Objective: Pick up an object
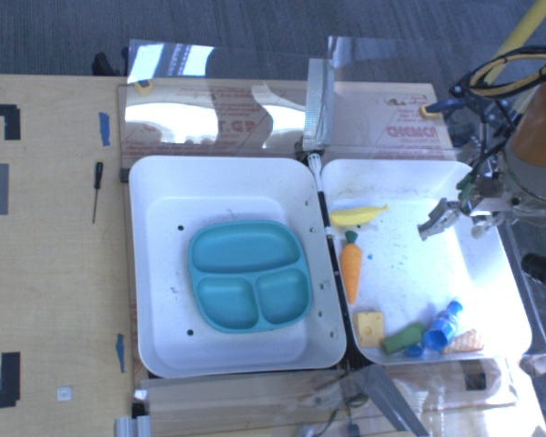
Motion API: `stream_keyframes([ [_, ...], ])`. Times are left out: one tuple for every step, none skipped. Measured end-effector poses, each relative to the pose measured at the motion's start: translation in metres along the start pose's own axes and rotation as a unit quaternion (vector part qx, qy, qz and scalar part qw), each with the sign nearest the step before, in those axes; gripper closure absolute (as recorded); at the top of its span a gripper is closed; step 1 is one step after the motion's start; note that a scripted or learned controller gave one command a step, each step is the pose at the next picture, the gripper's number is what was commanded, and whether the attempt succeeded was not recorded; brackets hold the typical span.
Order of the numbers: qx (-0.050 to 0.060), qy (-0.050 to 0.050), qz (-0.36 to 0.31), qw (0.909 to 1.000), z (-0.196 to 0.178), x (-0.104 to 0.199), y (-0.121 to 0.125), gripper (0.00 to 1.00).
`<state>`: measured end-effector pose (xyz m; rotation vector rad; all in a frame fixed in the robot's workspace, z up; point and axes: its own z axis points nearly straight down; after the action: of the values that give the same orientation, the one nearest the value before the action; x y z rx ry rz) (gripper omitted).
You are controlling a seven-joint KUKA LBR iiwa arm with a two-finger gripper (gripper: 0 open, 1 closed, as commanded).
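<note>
We're looking down on the two white bins. In the left bin point(155, 198) lies a teal divided tray point(248, 274), nothing on it. The action is in the right bin point(491, 271), where the candidates sit: a yellow banana point(358, 215) at the far-left corner, a carrot point(350, 269) just beside it along the left wall, and near the front edge a cluster with a yellow cheese block point(369, 327), a green piece point(403, 340), a blue bottle point(442, 326) and an orange-pink piece point(465, 340) packed close together.

The gripper point(455, 217) comes in from the right, over the far right part of that bin. Its fingers look spread, one reaching left and one right, and nothing sits between them. It hangs apart from every object.

So we judge this the approach step: no object chosen by contact yet, nothing lifted. For the next move we'd want the gripper over a single item. The carrot or banana look like the cleaner targets, since each has open floor on its right. The front cluster is crowded, so fingers could land on two things at once.
</note>
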<state>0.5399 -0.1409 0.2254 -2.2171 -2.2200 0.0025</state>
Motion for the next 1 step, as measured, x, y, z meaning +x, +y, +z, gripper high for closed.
stream_keyframes([
  [0.004,0.000,0.081,0.9967,0.0956,0.0210,-0.0377,0.00],
])
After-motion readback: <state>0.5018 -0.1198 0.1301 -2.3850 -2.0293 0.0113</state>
